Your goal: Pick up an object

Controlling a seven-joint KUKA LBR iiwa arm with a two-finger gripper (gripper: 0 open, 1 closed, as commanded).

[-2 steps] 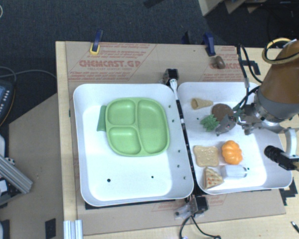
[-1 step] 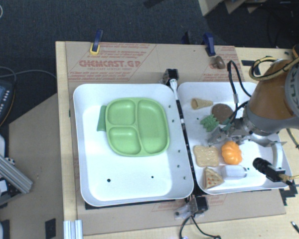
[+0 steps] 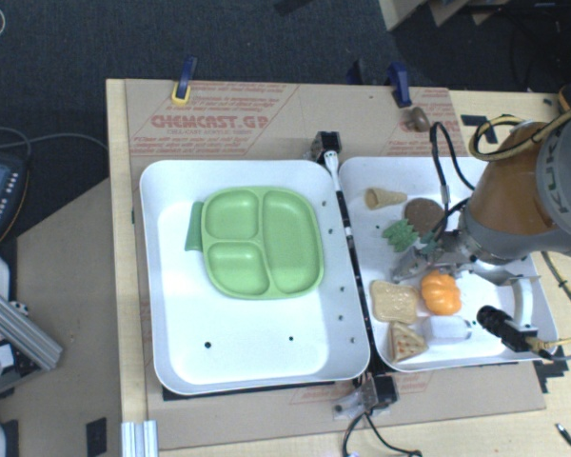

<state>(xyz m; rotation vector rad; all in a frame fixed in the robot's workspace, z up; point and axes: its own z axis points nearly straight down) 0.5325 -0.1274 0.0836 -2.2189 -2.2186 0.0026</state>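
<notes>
Jaws state: can't tell, the wrist hides them. Gripper [image 3: 436, 255] is low in the right bin [image 3: 542, 298], amid the clutter. Orange round fruit [image 3: 442, 294] sits just near-side of it, smooth and glossy, touching the tan bread slice [image 3: 394, 300] on its left. Triangular sandwich piece [image 3: 407, 340] lies nearer still. Green leafy toy [image 3: 399, 233] is just left of the gripper, brown round item [image 3: 422, 211] beyond it, small cone [image 3: 384, 197] at the far left of that bin. Left bin [image 3: 238, 350] holds a green divided plate [image 3: 261, 241]. Both bins sit on the desk [image 3: 133, 160].
</notes>
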